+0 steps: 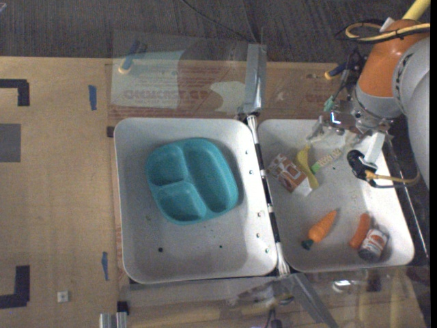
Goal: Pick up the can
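Note:
The can (pixel 373 244) is small, with a dark top and a red-and-white label. It stands in the near right corner of the right bin (pixel 341 255), touching a small orange piece (pixel 360 229). My gripper (pixel 345 132) hangs over the far side of that bin, well away from the can, under the grey wrist with its orange band (pixel 382 74). Nothing of the can lies under the gripper.
The right bin also holds a toy carrot (pixel 321 227), a brown-and-white carton (pixel 289 173), a yellow piece (pixel 305 165) and a pale bar (pixel 327 157) close below the gripper. A teal divided plate (pixel 192 180) lies in the left bin (pixel 136 251). A black cable (pixel 382 176) loops off the wrist.

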`<move>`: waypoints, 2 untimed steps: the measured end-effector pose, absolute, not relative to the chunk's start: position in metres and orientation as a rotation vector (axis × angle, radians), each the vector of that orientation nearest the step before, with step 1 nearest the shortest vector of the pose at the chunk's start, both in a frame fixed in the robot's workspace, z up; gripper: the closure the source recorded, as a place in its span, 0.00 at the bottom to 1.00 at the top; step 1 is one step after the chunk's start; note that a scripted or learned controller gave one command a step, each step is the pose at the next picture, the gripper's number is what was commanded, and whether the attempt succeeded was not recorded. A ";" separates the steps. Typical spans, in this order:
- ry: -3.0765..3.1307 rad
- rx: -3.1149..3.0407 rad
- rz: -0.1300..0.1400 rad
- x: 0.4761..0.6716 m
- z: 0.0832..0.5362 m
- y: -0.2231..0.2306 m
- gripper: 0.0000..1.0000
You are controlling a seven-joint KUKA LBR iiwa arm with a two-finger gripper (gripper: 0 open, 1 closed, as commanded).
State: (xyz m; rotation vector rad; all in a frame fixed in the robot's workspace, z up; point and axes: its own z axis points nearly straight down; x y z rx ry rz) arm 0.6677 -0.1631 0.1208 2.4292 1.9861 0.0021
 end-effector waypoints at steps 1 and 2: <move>1.972 2.449 0.007 0.669 0.087 -0.202 0.00; 1.974 2.437 0.003 0.670 0.098 -0.201 1.00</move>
